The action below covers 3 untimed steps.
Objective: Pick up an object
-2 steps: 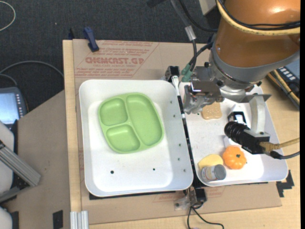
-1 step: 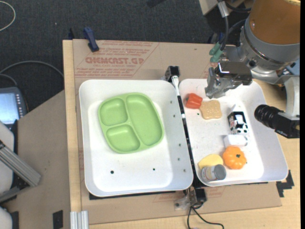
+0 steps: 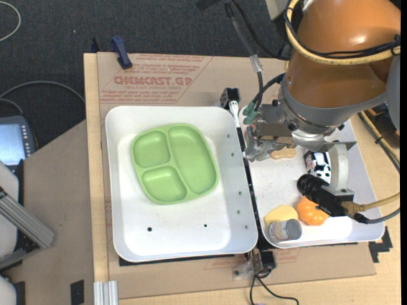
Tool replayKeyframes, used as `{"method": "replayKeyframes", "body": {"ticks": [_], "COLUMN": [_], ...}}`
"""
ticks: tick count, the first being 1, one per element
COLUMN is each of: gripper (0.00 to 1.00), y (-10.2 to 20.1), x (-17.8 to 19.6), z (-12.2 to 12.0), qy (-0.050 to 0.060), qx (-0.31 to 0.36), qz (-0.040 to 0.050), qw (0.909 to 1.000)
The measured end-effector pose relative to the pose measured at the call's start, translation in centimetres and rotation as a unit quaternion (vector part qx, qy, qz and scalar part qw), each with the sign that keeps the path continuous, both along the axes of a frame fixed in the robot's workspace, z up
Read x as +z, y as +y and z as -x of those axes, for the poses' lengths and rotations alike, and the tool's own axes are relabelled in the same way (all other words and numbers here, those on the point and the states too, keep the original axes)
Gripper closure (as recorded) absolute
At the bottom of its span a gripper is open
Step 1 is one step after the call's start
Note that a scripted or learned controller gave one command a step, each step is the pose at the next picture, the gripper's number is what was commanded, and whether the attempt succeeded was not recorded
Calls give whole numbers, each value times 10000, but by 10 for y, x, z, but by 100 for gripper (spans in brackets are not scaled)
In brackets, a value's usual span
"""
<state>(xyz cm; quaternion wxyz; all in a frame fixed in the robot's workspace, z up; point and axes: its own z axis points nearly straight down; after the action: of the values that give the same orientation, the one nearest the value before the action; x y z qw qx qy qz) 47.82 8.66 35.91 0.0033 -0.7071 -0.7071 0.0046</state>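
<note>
On the bench (image 3: 159,75), the gripper (image 3: 270,146) sits low in the right bin (image 3: 273,189) beside a tan piece (image 3: 283,152). I cannot tell its grip, and nothing seems lifted yet.

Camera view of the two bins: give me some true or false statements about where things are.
1. The green plate lies in the bin on the view's left. True.
2. The green plate has three compartments. True.
3. The orange thing lies on the green plate. False: it lies in the bin on the view's right, near the front edge, next to a pale yellow thing.
4. The arm hangs over the bin that holds the plate. False: it hangs over the bin on the view's right.
</note>
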Motion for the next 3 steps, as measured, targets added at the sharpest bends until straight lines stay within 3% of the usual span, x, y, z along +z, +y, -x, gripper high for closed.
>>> {"method": "replayKeyframes", "body": {"ticks": [1, 2, 3], "gripper": [100, 100, 100], "y": [25, 29, 22], "x": [129, -52, 67], "z": [-2, 1, -2], "qy": [-139, 31, -124], "qx": [16, -6, 4], "qz": [-33, 12, -26], "qw": [9999, 10000, 9999]}}
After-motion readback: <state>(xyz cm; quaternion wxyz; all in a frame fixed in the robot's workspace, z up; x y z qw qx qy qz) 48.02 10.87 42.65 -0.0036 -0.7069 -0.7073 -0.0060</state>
